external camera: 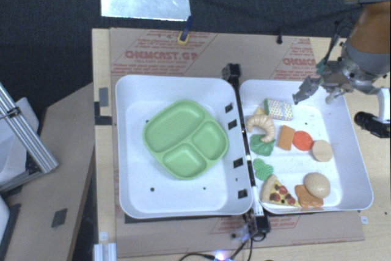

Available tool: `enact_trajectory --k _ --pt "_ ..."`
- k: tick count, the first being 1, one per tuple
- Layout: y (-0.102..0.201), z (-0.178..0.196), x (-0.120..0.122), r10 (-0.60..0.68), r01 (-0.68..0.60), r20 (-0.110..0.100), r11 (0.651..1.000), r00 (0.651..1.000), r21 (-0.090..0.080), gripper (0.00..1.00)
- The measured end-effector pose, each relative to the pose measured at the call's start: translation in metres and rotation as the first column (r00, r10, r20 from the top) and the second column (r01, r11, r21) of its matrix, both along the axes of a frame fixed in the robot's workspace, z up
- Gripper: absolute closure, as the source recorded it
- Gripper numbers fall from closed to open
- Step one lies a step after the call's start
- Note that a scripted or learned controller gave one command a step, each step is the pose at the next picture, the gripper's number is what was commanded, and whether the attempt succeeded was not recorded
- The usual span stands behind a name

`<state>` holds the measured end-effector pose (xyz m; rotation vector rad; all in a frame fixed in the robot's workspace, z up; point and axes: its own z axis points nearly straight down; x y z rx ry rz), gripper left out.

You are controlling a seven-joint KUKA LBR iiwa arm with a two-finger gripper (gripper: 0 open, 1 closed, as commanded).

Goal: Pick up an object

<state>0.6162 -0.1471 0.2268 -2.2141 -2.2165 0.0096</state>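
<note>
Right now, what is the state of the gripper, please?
Two-finger gripper: jaws open, holding nothing, above the far edge of the right shallow white bin.

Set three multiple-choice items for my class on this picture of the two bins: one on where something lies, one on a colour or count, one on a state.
1. Where does the pizza slice lie?
A. On the green tray
B. Near front corner of the right bin
C. On the bench outside the bins

2. How many compartments has the green tray?
A. Two
B. Three
C. Five

3. How does the gripper stand?
A. Above the right bin's far edge, holding nothing
B. Clamped on the croissant
C. Resting in the left bin

Answers: 1 B, it lies by the divider at the near rim. 2 B, one large and two small wells show. 3 A, no toy sits between its fingers.
</note>
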Motion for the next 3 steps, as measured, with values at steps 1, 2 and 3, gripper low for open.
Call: enact_trajectory --k 1,2,3 --pt "0.000 0.007 0.002 0.003 -0.002 0.012 1.000 1.000 -0.002 0.00" --pt "0.003 -0.055 0.003 0.001 -0.001 0.008 1.000 1.000 -0.001 0.00" --pt "0.005 -0.100 -0.005 0.000 0.000 0.010 1.000 1.000 -0.002 0.00"
